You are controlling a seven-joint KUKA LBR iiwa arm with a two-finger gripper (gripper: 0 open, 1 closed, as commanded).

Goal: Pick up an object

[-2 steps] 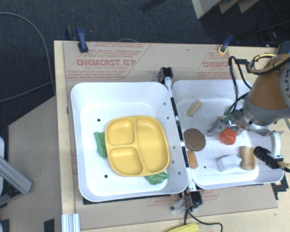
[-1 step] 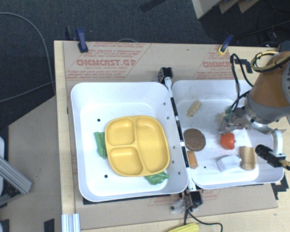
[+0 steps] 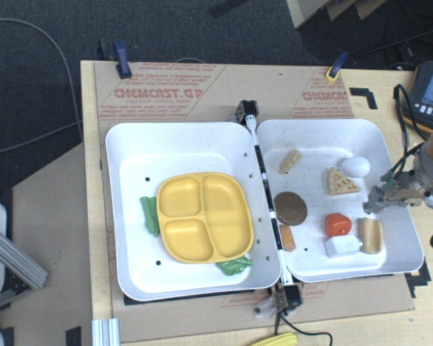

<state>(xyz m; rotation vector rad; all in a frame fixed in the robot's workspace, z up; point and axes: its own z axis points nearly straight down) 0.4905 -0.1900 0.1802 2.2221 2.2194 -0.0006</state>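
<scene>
Two shallow white plastic bins sit side by side on the pale wooden bench (image 3: 94,193), which is covered under them by a printed cardboard sheet (image 3: 173,92). Lying in the left bin (image 3: 123,150) is a yellow plastic tray with three compartments (image 3: 204,216); a green leafy piece (image 3: 150,215) pokes out from under its left edge and another green piece (image 3: 234,266) from under its lower right corner. Scattered in the right bin (image 3: 310,132) are several small items: a tan bread-like stick (image 3: 289,161) near the top left, a white egg-shaped ball (image 3: 356,166) touching a tan wedge with a dotted face (image 3: 342,182), a dark brown round disc (image 3: 290,209) with a small orange-brown bar (image 3: 286,237) just below it, a red rounded tomato-like piece (image 3: 338,224), a white block (image 3: 343,246) just beneath that, and a tan bread-roll shape (image 3: 370,235) beside the block. Reaching in from the right, the grey metal gripper (image 3: 375,200) hangs over the bin's right side, just above the bread roll and right of the wedge. Whether its jaws are spread or closed cannot be told, and nothing is seen between them.
</scene>
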